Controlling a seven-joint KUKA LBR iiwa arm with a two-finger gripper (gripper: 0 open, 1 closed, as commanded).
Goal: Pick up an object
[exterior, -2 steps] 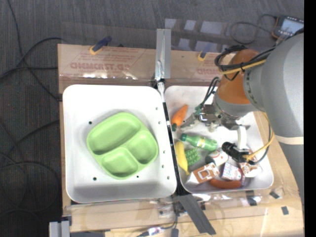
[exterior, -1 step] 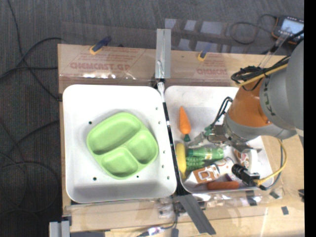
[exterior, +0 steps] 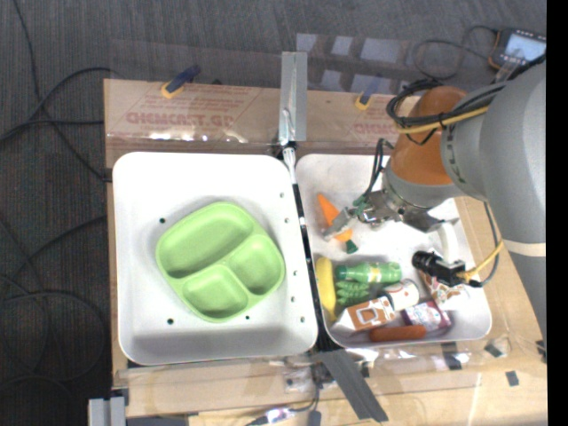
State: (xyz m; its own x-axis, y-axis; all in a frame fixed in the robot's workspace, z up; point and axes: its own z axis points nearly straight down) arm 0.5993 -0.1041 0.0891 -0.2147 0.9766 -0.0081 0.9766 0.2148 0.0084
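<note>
While pincer (exterior: 348,226) hangs near carrot (exterior: 327,209), clutter crowds right bin's (exterior: 306,185) front edge.

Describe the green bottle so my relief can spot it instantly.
Look in the right-hand bin, the one the arm reaches into. Near its front lies the green bottle, on its side beside a yellow banana. It is the only dark green, knobbly item among red and white packages.

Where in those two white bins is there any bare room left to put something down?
Left bin: bare floor rings the green divided plate, widest along its top and left. Right bin: crowded along the bottom with a green bottle, banana and packets; its top-left corner is free.
</note>
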